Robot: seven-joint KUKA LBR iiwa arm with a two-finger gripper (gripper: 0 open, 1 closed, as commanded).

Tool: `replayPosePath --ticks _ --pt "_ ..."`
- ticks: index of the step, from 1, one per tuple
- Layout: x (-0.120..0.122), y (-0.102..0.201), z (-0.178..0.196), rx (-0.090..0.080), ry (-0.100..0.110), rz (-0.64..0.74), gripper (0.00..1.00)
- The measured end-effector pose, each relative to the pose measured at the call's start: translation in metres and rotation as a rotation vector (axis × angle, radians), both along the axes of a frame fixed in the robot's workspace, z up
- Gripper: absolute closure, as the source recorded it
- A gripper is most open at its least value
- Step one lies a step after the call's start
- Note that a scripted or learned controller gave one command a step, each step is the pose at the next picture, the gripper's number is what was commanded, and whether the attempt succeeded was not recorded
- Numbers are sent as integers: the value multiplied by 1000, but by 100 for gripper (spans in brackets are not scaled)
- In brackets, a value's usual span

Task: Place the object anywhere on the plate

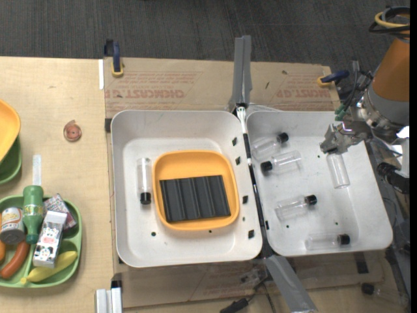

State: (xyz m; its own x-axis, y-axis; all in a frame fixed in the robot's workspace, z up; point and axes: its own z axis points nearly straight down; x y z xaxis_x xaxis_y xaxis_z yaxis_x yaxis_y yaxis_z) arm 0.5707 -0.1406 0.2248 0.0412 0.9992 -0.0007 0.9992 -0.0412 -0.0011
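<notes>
Your gripper (339, 135) sits over the right bin's (365, 237) upper right corner, at the end of the grey arm with its orange band (399, 67). Whether it is open or closed on anything cannot be told from this angle.

Just below the gripper, a clear vial (337, 170) lies near-upright in the view, no cap visible on it. Four more clear vials with black caps lie in the same bin: one (270, 143) near the bin's upper left, one (281, 162) just below that, one (296, 206) toward the bin's middle, one (324, 241) along its lower edge. All lie flat and apart from each other.

The left bin (130, 240), touching the right bin's left side, holds the orange plate (194, 163), which carries a dark ribbed insert (195, 197). A sixth black-capped vial (144, 181) lies just beside the plate's left edge, on the bin floor, not on the plate.

Well left of the bins, note a green tray of toy food (39, 250) on the wooden bench (58, 96).
</notes>
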Motion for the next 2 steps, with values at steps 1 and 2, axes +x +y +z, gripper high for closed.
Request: replayPosePath --ticks 1,2 --pt "78 -25 -26 -2 -1 180 100" --pt "88 -59 -14 -2 -3 352 100"
